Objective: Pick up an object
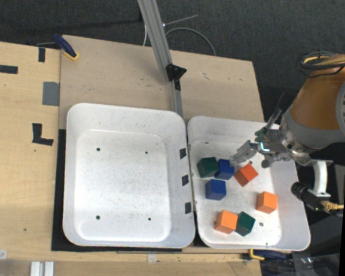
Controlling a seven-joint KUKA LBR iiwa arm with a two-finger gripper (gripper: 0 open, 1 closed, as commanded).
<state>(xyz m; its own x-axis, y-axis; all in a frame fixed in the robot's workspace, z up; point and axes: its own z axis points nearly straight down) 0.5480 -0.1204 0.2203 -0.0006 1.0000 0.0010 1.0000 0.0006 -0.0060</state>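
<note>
The left bin (73,174) is sitting bare-walled near the tabletop's middle. In the right bin (293,235), toward the tabletop's right edge, blocks are clustering; the orange block (246,174) is lying just below-left of the pincer (250,152), whose spread I cannot tell.

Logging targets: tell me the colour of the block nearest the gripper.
Orange block, just below the gripper, camera view.

— Can you see your whole arm (322,108)?
— No, the right edge cuts it off.
— And your gripper (243,154)?
— Too small and blurred to read my fingers.
</note>
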